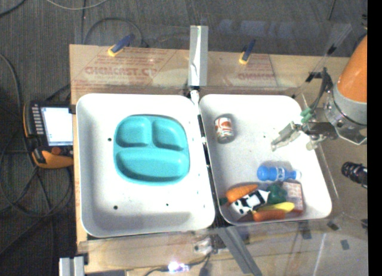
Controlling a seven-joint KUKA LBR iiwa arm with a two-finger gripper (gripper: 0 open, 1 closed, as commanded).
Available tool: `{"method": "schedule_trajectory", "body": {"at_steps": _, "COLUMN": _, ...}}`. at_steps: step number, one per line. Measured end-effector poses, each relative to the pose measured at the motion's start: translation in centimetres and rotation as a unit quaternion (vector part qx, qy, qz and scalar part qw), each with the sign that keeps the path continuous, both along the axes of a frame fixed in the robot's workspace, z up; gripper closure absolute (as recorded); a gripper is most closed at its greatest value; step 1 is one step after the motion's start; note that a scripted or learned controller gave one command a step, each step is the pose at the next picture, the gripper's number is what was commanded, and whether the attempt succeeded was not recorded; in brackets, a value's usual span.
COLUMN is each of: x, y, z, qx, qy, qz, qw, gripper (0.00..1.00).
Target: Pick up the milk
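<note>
The milk (pixel 250 201) is a small carton with black and white cow patches. It lies at the front of the right bin (pixel 250 149), wedged among other toy foods. My gripper (pixel 296 139) hovers over the bin's right side, up and to the right of the milk and well apart from it. Its fingers (pixel 283 138) are spread open with nothing between them.
Around the milk lie a carrot (pixel 241 190), a blue bottle (pixel 274 173), a green item (pixel 277 195), a banana (pixel 278 207) and a brown box (pixel 293 192). A small can (pixel 224 128) lies at the bin's back left. The left bin (pixel 95 209) holds a teal divided plate (pixel 151 149).
</note>
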State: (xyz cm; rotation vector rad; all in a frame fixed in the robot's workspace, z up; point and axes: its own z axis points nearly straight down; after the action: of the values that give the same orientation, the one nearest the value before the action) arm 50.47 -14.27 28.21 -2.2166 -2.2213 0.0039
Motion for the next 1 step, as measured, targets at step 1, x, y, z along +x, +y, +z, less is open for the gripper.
{"method": "schedule_trajectory", "body": {"at_steps": 1, "x": 0.62, "y": 1.73, "z": -14.6, "qx": -0.0003, "qy": 0.0, "qz": -0.12, "qw": 0.9928, "gripper": 0.0}}
